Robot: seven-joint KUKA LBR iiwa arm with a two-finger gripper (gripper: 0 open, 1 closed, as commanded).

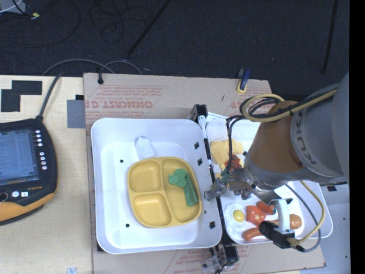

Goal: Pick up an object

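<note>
Gripper [228, 178] low in right bin [322, 233] — grip state unclear (arm covers it).

Bench [34, 238]; cardboard [171, 96]; two bins [114, 136]; pendant [23, 164]

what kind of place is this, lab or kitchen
Most likely a robotics lab: a grey industrial arm reaches over two white bins of toy food, with a teach pendant and loose cables nearby.
</note>
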